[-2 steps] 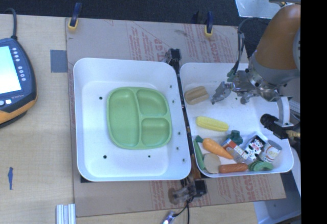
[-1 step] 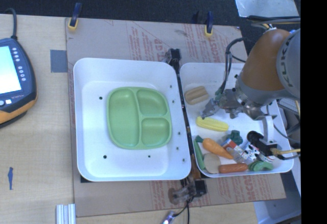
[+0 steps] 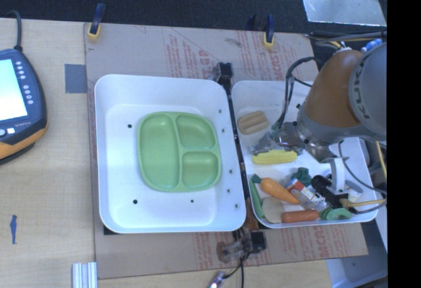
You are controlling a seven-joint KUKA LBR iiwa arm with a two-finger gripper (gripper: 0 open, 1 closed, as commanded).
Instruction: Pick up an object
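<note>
Because the yellow corn cob (image 3: 275, 157) lies flat near the middle of the right bin (image 3: 368, 155), just below the gripper (image 3: 271, 143), we take it as the likeliest target — the tool hangs low over it, though whether it is released or clenched we cannot tell. Up and to the left of the gripper sits a tan bread piece (image 3: 252, 121); further below it, a carrot (image 3: 279, 191) and sausage (image 3: 300, 216) crowd the bin's near wall. Far to its left, the other bin (image 3: 118, 148) holds a green divided plate (image 3: 179, 150) — a poor grasp.
</note>
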